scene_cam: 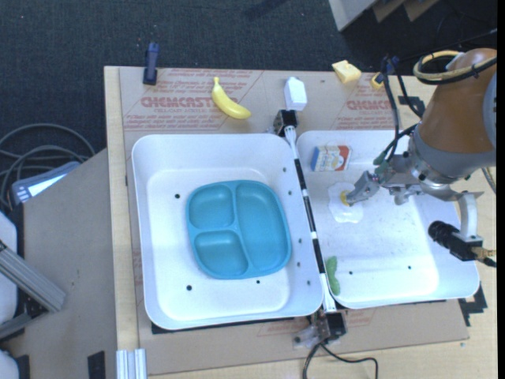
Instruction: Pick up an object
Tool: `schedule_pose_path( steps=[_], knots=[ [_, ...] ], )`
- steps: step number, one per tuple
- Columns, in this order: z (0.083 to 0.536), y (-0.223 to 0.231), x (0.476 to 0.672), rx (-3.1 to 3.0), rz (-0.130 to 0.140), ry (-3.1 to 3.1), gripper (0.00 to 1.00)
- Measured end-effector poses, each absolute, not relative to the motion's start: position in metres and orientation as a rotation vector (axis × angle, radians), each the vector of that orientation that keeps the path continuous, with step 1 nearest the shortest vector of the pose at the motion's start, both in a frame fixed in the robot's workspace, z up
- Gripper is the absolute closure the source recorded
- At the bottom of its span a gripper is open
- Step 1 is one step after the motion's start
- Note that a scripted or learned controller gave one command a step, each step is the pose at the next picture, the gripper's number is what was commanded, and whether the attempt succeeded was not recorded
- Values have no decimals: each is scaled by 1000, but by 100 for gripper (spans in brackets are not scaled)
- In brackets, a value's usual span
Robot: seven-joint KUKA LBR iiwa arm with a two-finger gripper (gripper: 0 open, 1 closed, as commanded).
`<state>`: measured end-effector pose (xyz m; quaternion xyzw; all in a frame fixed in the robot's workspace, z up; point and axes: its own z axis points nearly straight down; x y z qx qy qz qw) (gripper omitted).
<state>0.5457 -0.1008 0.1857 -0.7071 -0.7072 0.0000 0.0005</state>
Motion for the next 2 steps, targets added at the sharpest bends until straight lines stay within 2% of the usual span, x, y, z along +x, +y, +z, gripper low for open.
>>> schedule_pose_path(
  steps=[1,2],
  knots=[
    [84,-99,577,-2221,0,-2221,0],
    [85,-94,603,-2222,-1,-2223,0]
  ],
)
